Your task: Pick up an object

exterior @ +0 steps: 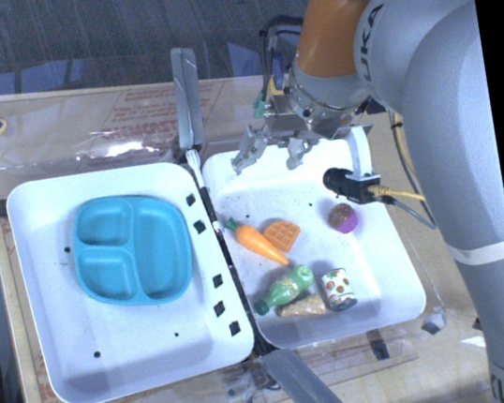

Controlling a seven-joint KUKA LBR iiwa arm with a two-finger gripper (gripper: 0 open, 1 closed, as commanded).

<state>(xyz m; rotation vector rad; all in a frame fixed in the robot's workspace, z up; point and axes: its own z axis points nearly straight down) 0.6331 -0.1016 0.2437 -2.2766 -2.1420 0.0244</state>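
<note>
My gripper [272, 152] hangs over the far edge of the right bin [396, 258], its two grey fingers spread apart with nothing between them. Below it in that bin lie an orange carrot [259, 241], a round waffle [282, 233], a purple onion-like ball [343, 217], a green bottle [287, 289] lying on its side, a small red-labelled can [338, 288] and a tan piece [302, 309] beside the bottle. All of them rest on the bin floor, well apart from the fingers.
The left bin [56, 312] holds a blue divided plate [132, 249]. A grey divider bar [186, 97] runs between the bins. The grey arm [438, 119] with its orange band covers the right side, and a black cable fitting [349, 184] hangs over the right bin.
</note>
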